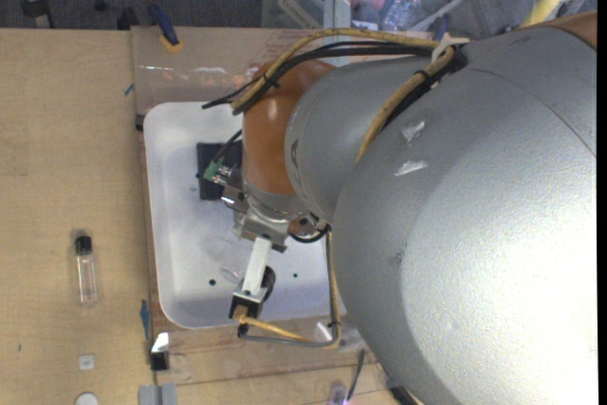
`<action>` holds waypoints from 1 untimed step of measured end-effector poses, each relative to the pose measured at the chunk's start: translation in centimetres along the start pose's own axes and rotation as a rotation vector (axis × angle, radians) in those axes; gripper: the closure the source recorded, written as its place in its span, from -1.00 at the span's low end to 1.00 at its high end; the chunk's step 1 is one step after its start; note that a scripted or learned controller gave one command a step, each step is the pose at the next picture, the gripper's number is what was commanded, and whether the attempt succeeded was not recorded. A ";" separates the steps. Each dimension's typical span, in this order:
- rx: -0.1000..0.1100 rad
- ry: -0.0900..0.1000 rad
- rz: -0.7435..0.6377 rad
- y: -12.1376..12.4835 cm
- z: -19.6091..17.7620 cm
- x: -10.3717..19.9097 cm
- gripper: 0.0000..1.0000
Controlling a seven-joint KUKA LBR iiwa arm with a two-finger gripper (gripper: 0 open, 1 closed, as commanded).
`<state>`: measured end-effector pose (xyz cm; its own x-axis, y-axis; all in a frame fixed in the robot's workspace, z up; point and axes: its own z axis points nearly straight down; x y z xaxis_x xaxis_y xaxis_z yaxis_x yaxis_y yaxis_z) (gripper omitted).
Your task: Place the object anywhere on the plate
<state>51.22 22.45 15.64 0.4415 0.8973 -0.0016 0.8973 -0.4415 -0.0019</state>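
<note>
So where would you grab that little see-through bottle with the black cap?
Grab the little bottle around the middle of its clear body, coming straight down from above. It seems to lie flat on the wooden bench, long and thin, so squeezing across its narrow sides should hold it best.

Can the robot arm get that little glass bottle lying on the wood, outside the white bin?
Probably not easily. The gripper hangs inside the bin, while the bottle lies on the bench beyond the bin's wall; the arm would have to lift over it.
</note>
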 end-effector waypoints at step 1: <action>-0.003 0.002 -0.342 1.8 2.8 -11.1 1.00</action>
<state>47.95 11.71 12.86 0.1155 0.9933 0.0000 0.9933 -0.1155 0.0012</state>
